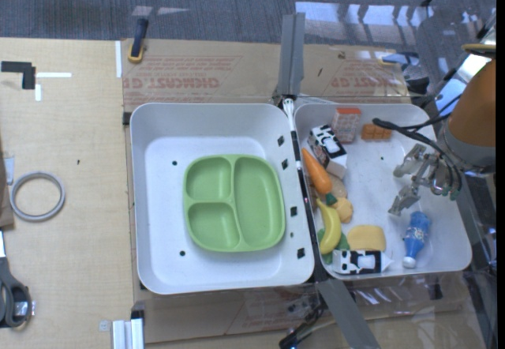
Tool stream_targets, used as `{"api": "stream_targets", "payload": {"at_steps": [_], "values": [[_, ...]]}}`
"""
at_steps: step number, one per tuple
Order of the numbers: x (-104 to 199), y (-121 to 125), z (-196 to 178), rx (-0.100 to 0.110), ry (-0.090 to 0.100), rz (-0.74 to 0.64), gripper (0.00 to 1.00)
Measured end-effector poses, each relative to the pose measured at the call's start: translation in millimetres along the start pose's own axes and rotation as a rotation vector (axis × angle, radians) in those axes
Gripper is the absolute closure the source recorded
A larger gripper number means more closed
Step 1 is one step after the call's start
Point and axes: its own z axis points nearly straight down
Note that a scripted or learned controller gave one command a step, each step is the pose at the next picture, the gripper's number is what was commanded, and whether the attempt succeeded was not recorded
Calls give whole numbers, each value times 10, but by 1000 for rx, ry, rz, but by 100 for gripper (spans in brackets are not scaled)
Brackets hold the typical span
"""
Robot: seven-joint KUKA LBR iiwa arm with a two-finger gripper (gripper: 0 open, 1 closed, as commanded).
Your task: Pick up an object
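My gripper (404,184) hangs over the right part of the right bin (379,260), its metal fingers spread open with nothing between them. A blue bottle (416,237) lies just below and to the right of it. Along the bin's left side lie an orange carrot (317,172), a yellow banana (328,227), a yellow block (367,238) and two black-and-white cartons (326,142) (359,261). A pink box (346,124) and a small orange piece (376,133) sit at the far edge.
The left bin (158,182) holds a green divided plate (235,202). A grey roll of tape (35,196) lies on the wooden bench at the left. Cables run from the arm over the right bin's far corner.
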Motion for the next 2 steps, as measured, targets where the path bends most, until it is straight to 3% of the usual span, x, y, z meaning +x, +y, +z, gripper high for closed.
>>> {"api": "stream_targets", "payload": {"at_steps": [1,2], "values": [[653,-295,3,1,3,11,0],[916,11,4,0,3,10,0]]}}
